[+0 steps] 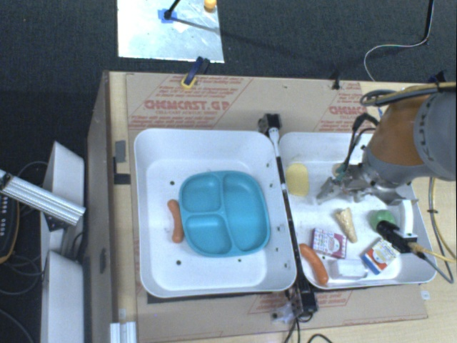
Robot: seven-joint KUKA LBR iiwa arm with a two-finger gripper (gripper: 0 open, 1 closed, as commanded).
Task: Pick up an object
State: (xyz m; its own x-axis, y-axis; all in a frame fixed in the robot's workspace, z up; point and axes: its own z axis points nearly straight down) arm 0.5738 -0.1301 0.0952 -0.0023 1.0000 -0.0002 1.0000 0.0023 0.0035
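1. Your hand (335, 189) sits low in the right bin (308, 140), middle-right of the frame, coming off the grey arm (400, 145). I can't tell its state from this angle, so don't assume anything is caught.

2. Nearest candidates: the pale yellow piece (298, 179) just left of the hand, against the bin's left wall, and the cream cone-shaped piece (346, 224) just below it. Neither looks touched.

3. Handling guess: the yellow piece looks like a rounded, smooth plastic toy, so probably light and stiff but slippery. I'd close across its narrow width at the middle, not the ends.

4. The cone tapers, so it could squirt out of a pinch. Grab its fatter end if you go for it.

5. Lower right of the frame is crowded: a small pink-and-white carton (329, 242), an orange sausage-shaped toy (314, 262), a blue-and-white packet (378, 256) and a green piece (385, 218) close together. The carton looks the boxiest, with flat sides that should pinch well, but its neighbours sit tight against it.

6. Left bin (153, 213) has a blue divided plate (224, 213) with another orange sausage (175, 221) beside its left edge. That's well apart from the hand, so I'd skip it.
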